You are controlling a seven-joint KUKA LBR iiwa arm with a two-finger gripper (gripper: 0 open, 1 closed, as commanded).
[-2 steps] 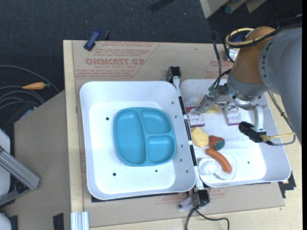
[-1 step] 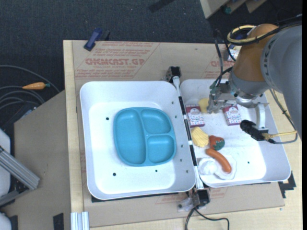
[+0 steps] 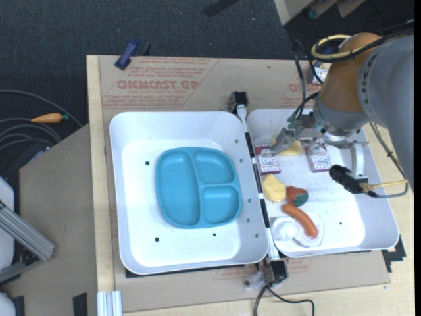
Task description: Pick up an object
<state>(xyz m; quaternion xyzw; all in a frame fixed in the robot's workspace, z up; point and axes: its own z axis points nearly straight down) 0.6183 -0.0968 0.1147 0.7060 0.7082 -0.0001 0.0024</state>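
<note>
My gripper hangs low over the far left part of the right bin, under the orange wrist band. A small yellow piece lies right beneath it. Toward the near side lie a yellow toy food item, a red and green one, an orange sausage and a white lump. Two small red-and-white packets lie to either side of the gripper. Whether anything is held is not visible.
The left bin holds a blue divided plate. A black clamp sits at the far end of the ridge between the bins. A dark part with a yellow cable hangs over the right bin.
</note>
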